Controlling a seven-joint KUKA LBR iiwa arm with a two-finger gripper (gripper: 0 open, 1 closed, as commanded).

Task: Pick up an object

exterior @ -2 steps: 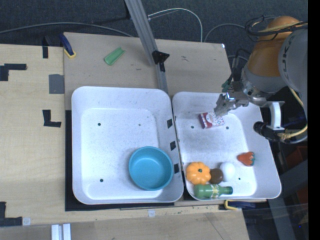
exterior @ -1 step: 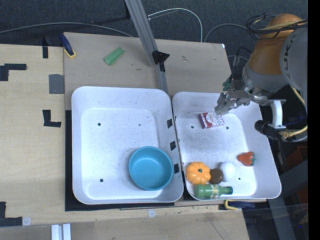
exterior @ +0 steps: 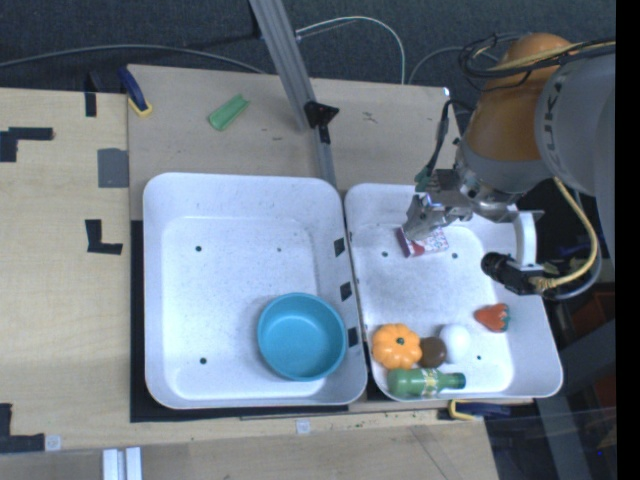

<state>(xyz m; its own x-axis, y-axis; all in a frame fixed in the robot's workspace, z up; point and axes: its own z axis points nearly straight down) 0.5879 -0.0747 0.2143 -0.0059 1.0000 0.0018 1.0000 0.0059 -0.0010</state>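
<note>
Two bins; pincer point(exterior: 428, 220) near right bin point(exterior: 520, 373) far rim.

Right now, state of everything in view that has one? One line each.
gripper: down in the right bin, over the small red-and-white packet
small red-and-white packet: lying flat, at the gripper tip
blue bowl: upright, in the left bin
green bottle: on its side, right bin's front wall
orange pumpkin: upright, touching the bottle
</note>
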